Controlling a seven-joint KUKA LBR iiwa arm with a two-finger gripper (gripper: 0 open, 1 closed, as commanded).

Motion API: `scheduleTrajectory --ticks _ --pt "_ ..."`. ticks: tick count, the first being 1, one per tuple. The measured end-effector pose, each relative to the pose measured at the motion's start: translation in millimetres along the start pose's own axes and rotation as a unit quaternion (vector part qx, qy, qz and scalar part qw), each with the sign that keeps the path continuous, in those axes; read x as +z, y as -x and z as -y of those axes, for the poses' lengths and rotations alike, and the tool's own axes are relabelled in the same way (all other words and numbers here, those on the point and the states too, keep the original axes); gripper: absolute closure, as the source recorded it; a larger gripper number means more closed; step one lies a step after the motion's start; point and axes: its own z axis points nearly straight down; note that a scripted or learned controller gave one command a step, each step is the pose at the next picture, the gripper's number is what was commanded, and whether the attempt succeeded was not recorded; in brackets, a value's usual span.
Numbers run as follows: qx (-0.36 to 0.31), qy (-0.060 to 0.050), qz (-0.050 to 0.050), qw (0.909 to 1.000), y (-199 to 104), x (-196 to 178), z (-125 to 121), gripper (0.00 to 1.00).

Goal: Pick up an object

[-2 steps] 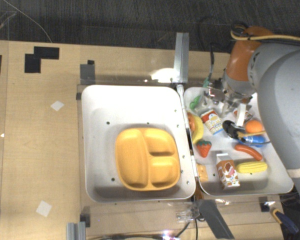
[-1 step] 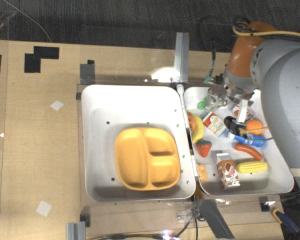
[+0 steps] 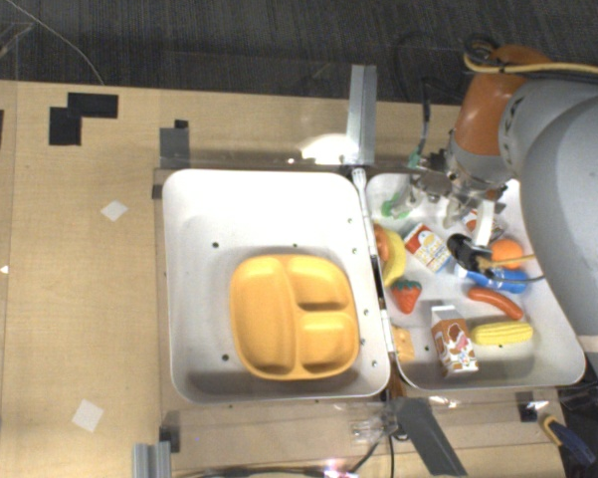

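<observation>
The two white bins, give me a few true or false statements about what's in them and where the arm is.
1. The yellow divided plastic tray lies in the left white bin. True.
2. The red toy strawberry sits on the tray. False: it lies in the right white bin.
3. The gripper is above the right bin. True.
4. The yellow toy corn cob lies on the bare bench. False: it is in the right bin.

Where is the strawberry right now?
The strawberry lies in the right bin, near its left wall, just below the banana and left of the small carton.
</observation>
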Motion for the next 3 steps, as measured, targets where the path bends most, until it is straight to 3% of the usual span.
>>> scheduleTrajectory --ticks 1,2,3 --pt "-0.017 0.003 -0.004 0.9998 11 11 48 0.00" --pt "-0.061 0.001 -0.004 0.9981 41 14 -9 0.00" --pt "0.006 0.002 -0.005 1.0000 33 12 26 0.00"
